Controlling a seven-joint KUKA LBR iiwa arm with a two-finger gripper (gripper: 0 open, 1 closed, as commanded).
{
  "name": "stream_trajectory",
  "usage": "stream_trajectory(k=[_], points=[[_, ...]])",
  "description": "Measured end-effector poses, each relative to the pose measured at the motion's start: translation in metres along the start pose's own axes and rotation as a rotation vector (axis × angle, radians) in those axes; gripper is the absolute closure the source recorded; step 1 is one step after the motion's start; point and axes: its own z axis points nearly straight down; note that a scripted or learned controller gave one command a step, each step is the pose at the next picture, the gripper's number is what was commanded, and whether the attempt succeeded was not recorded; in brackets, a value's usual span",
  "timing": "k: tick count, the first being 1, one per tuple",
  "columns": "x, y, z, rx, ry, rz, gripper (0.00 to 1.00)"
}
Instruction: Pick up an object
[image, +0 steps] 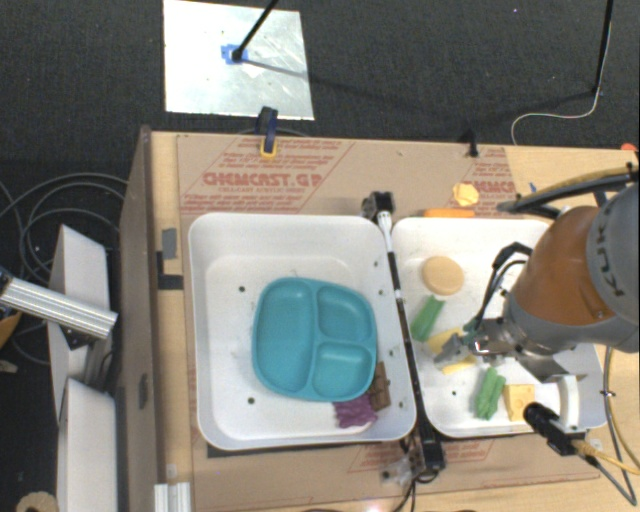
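Two bins on the bench; your targets lie in the right bin (440, 425): tan disc (442, 274), green stick (427, 318), green block (488, 393), yellow pieces. Claw (458, 347) hangs low over a yellow bit (455, 366), nothing btwn its tips; can't tell how wide. Center over one item, drop straight. Arm reaches in from right, wrist bent leftward.

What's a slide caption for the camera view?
Gripper low in the right bin among green pieces; teal plate in the left bin.

A robotics lab: cardboard-lined bench (300, 170), loose cables (60, 200) on dark carpet (70, 80), aluminium framing (60, 305)
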Motion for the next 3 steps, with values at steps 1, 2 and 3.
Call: stream_trajectory(k=[1, 2, 3], points=[[-0.07, 0.058, -0.049, -0.016, -0.01, 0.008, 0.0], [0.0, 0.0, -0.024, 0.0, 0.0, 0.001, 0.0], [-0.054, 0.175, -0.074, -0.026, -0.011, -0.001, 0.0]])
